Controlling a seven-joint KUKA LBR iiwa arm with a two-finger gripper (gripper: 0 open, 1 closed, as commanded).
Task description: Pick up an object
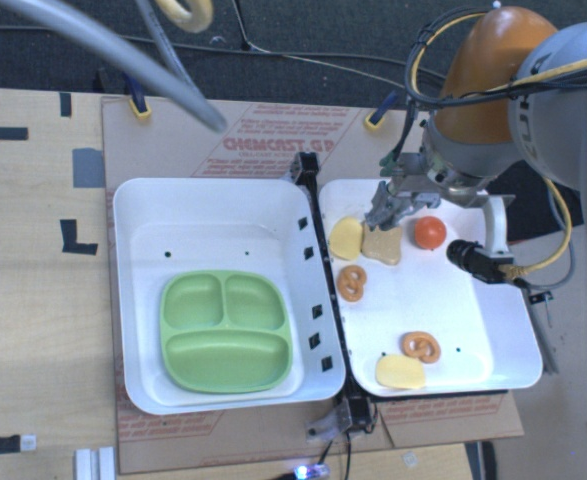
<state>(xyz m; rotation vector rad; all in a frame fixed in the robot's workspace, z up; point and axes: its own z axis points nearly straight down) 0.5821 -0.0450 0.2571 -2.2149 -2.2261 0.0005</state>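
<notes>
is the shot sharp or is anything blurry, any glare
Camera view: the grey out-of-focus bar across the top left is blurred; the white right bin looks bright and slightly washed out; the green divided plate and red round ball read fairly clearly.

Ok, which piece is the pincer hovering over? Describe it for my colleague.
Look in the right-hand white bin, at its far end under the pincer. The flat tan bread-like slab lies there, between a yellow wedge and a small red ball; it alone is squarish and tan.

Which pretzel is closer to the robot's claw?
The upper pretzel, beside the divider between the bins. The gripper is just above it, over the tan piece. The other pretzel lies lower down, next to the yellow piece.
</notes>
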